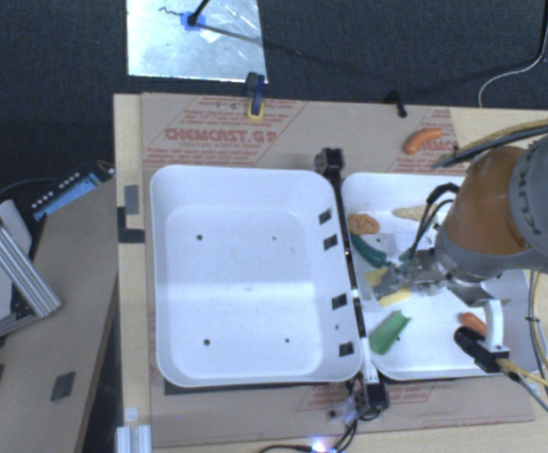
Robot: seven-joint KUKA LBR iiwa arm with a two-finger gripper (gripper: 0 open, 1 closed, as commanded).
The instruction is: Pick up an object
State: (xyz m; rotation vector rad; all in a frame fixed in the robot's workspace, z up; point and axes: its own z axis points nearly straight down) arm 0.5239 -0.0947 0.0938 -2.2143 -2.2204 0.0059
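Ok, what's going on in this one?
The grey arm with the orange band reaches in from the right over the right-hand bin, its gripper low among the small items near that bin's left wall. Beside it lie a yellow piece, a green piece, a teal-handled item and a round orange-brown one. Whether it has actually caught anything cannot be told. The left bin sits alongside, and an orange sausage-shaped object lies on the board behind the bins.

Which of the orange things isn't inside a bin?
The orange sausage-shaped piece on the board behind the right bin. The orange round piece and small orange piece both lie inside that bin.
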